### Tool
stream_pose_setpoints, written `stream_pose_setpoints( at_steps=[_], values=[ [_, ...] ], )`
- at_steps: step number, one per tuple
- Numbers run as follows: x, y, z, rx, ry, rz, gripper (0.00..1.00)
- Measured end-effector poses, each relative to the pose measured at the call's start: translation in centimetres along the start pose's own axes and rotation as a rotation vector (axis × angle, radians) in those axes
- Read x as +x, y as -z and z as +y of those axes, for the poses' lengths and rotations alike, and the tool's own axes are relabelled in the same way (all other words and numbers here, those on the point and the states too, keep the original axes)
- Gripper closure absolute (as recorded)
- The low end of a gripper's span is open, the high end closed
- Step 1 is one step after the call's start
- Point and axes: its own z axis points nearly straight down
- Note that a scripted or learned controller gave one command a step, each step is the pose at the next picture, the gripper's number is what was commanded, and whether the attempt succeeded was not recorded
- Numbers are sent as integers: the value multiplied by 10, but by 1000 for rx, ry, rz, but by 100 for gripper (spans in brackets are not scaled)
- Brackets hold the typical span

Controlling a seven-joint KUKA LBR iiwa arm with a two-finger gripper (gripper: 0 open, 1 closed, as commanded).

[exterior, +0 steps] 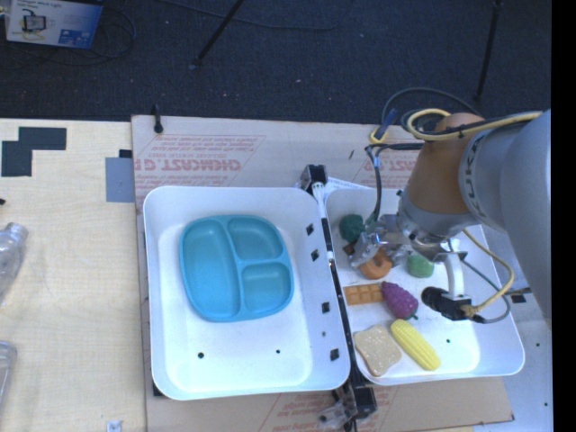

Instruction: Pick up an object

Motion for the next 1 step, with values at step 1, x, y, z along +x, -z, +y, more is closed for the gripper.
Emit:
stream_pose_setpoints(
  at_steps=[1],
  values=[
    [53, 91, -8, -2, 5, -4, 100]
  ],
)
